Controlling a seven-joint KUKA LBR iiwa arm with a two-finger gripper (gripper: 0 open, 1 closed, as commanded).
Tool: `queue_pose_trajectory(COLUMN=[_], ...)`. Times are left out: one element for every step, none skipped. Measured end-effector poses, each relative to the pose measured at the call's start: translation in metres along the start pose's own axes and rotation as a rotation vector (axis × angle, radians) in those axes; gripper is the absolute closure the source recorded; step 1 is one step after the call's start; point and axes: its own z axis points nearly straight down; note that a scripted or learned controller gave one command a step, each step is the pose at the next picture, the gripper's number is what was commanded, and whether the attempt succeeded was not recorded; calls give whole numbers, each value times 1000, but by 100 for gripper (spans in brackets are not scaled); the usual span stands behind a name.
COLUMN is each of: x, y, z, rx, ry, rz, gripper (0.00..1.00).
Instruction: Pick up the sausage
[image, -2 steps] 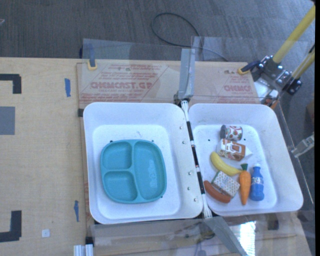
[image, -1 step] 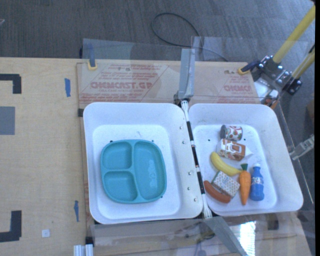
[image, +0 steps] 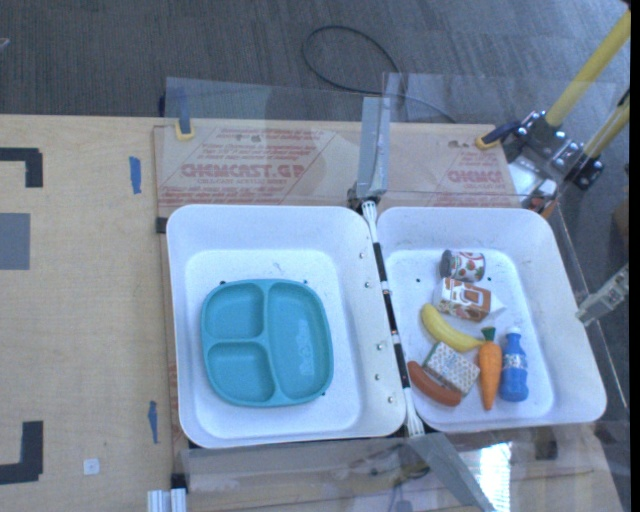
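The sausage (image: 433, 384) is seen at the lower left of the right bin (image: 570, 300), close to the dividing wall and partly tucked under a patterned packet (image: 453, 367). A carrot (image: 489, 374) and banana (image: 448, 329) are crowded nearby. The claw's state cannot be told. A descent could be fouled by the bin wall, or the packet could be seized instead.

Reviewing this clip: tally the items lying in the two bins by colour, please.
Teal: 1, divided plate in the left bin
Yellow: 1, banana
Orange: 1, carrot
Blue: 1, bottle
Red-brown: 1, sausage
White and red print: 3, can, carton, packet
Total: 8
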Motion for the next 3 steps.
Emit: queue_pose_trajectory(x=[-1,0,0], y=[-1,0,0], z=[-9,-1,3], rx=[-2,-1,-1], ry=[-7,-2,-2], rz=[-15,-345,-590], gripper=[100,100,100])
